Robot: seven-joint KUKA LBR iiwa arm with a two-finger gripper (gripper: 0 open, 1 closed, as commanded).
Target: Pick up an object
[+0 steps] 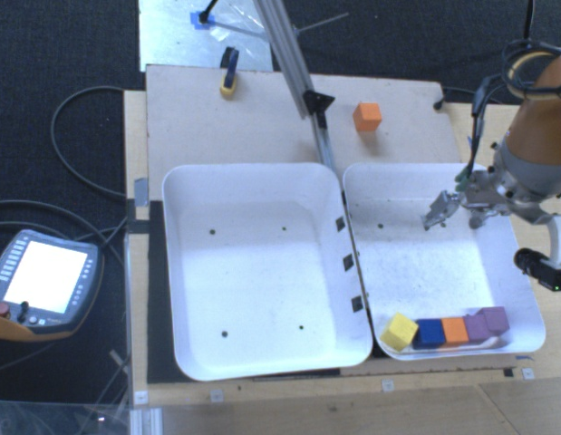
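The counter carries two shallow white bins side by side. The left bin has bare floor with a few dark dots. The right bin holds a row of five blocks along its near wall.

The arm reaches in from the right, its orange band above the wrist. The tool hangs over the far half of the right bin, well apart from the blocks; its fingers appear spread with nothing between them.

The blocks run left to right: yellow block, tilted; blue block; orange block; two purple blocks, touching in line.

A separate orange cube sits on the counter behind the right bin. A control pendant lies off the counter's left.
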